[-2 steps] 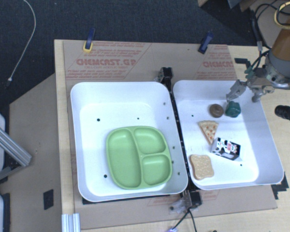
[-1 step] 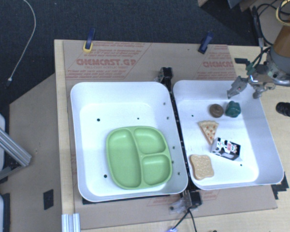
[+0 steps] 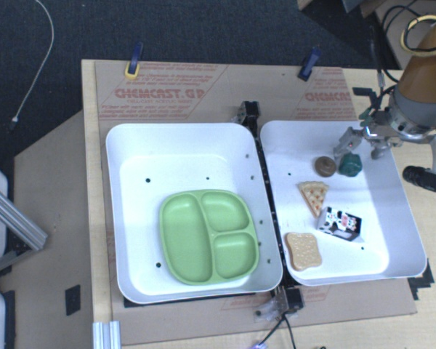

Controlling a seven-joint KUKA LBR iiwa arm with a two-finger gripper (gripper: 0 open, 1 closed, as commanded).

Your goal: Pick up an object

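The right bin [image 3: 392,260] holds several small items. A teal lump [image 3: 350,166] lies beside a brown round piece [image 3: 325,166] near the bin's back. Further forward are a tan waffle-like wedge [image 3: 314,195], a black-and-white patterned block [image 3: 340,224] and a tan toast-shaped piece [image 3: 303,250]. My gripper [image 3: 360,150] hangs over the back right of this bin, open, its fingers spread. Its left finger [image 3: 342,146] ends just above the teal lump. Nothing sits between the fingers.
The left bin [image 3: 131,158] holds a green plate [image 3: 207,235] with three compartments at its front. A black clamp [image 3: 248,112] sits at the back where the bins meet. The grey arm with its orange band [image 3: 421,78] comes in from the right.
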